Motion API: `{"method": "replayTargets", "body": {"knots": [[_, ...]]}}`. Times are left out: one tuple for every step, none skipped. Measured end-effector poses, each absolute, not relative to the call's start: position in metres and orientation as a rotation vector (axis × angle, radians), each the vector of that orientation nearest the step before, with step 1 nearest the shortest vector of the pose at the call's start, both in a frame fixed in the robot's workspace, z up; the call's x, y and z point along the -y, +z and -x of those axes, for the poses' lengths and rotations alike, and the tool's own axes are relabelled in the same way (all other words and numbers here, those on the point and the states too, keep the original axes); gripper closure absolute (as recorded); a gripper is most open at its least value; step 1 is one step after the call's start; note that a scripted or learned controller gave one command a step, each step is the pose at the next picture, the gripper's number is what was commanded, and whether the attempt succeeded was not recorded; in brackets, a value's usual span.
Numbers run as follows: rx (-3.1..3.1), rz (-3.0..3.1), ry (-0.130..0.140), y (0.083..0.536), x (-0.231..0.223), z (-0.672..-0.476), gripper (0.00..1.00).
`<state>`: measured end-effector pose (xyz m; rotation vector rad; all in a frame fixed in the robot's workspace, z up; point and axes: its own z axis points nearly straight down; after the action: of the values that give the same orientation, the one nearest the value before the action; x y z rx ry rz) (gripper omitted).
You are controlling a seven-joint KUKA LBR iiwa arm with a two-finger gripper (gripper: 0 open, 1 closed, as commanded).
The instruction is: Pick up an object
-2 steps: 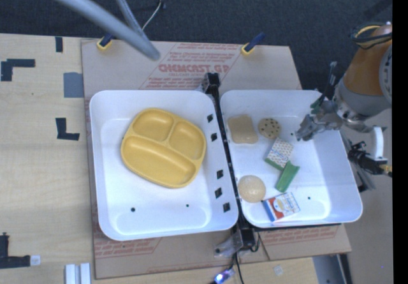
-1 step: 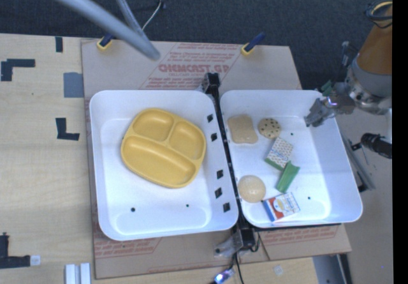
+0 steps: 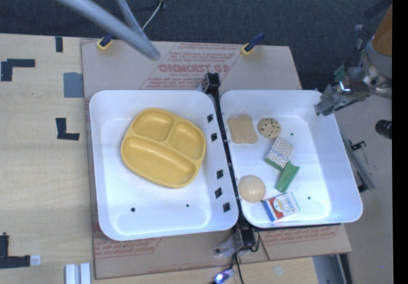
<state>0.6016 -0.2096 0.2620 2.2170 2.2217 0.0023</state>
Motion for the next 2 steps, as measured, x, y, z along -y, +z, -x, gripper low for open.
{"method": "replayTargets", "body": {"knots": [[-2.227,-2.217,-0.001,0.25,0.158,-0.608,1.0],[-2.228,-2.217,-0.001,0.253,0.111,-0.607,1.0]]}}
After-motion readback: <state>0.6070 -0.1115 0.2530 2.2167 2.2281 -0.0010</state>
